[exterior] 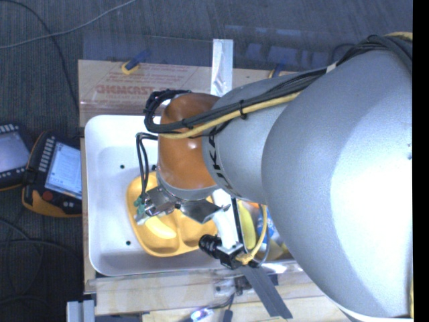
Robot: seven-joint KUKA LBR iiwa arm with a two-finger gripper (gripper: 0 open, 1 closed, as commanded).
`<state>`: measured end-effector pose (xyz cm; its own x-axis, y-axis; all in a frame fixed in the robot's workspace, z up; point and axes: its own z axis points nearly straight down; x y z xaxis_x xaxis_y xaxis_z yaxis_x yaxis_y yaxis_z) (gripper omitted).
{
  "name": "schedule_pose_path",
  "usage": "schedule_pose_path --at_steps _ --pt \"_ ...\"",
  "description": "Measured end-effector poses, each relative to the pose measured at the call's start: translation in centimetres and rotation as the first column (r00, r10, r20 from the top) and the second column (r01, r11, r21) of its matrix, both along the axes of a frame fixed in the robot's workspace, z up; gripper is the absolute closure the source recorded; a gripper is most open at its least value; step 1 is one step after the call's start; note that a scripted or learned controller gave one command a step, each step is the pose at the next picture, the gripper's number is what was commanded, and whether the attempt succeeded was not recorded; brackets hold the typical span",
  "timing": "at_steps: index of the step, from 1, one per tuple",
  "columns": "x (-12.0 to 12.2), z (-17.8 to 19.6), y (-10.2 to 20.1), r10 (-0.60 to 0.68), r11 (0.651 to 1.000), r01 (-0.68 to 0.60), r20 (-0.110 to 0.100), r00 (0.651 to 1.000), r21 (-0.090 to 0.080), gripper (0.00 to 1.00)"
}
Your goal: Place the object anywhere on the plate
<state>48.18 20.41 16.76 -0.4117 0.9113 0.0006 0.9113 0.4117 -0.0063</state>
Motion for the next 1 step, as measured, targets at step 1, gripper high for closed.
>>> schedule_pose_path --at_steps 1 --pt "5.04 5.80 -14.56 -0.210 0.978 0.210 0.006 0.978 -0.002 1.00"
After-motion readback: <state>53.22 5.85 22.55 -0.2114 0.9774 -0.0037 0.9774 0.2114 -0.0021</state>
